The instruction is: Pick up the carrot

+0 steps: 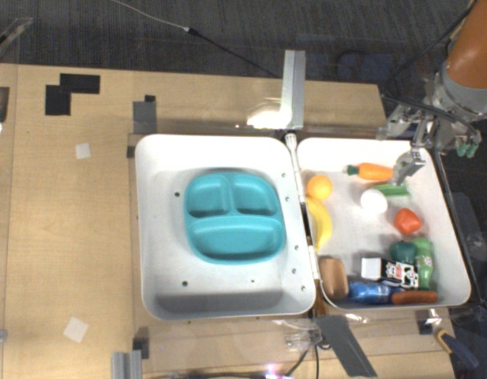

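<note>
Presently the carrot (372, 171) lies on its side near the far edge of the right bin (456, 247), orange with a green stem end pointing toward the left bin (152, 212). The gripper (407, 166) stands just beside its tip, over a green item (391, 189). Whether it is open or closed cannot be told; nothing is visibly held.

Looking like a robotics lab: two white bins (148, 212) are sitting on a plywood bench (61, 235) with cables (227, 50) trailing and toy food (385, 243) lying around.
</note>
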Motion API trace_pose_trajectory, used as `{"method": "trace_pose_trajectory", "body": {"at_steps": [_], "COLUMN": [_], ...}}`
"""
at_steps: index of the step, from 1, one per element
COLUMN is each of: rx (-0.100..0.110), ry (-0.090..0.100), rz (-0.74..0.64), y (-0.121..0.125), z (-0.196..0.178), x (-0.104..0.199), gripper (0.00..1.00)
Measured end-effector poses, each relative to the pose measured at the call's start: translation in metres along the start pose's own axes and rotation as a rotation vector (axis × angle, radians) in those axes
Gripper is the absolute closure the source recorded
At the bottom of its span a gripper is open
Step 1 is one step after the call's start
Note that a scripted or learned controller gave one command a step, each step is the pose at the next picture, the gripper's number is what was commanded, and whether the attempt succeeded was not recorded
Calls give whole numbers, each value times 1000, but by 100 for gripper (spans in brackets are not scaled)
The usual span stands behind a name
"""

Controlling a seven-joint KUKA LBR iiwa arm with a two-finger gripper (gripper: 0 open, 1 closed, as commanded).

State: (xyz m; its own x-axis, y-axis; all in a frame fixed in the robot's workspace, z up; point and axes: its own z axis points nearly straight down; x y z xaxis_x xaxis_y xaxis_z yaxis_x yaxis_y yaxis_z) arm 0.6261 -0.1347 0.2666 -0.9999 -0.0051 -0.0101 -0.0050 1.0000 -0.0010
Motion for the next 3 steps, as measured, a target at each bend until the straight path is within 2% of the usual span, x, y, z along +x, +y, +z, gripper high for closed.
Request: {"method": "trace_pose_trajectory", "body": {"at_steps": [1, 2, 3], "rx": [-2, -2, -1], "ry": [10, 8, -13], "rz": [143, 111, -40], "y": [7, 49, 83], "z": [116, 171, -18], "x": [-42, 59, 5], "gripper": [0, 0, 0]}}
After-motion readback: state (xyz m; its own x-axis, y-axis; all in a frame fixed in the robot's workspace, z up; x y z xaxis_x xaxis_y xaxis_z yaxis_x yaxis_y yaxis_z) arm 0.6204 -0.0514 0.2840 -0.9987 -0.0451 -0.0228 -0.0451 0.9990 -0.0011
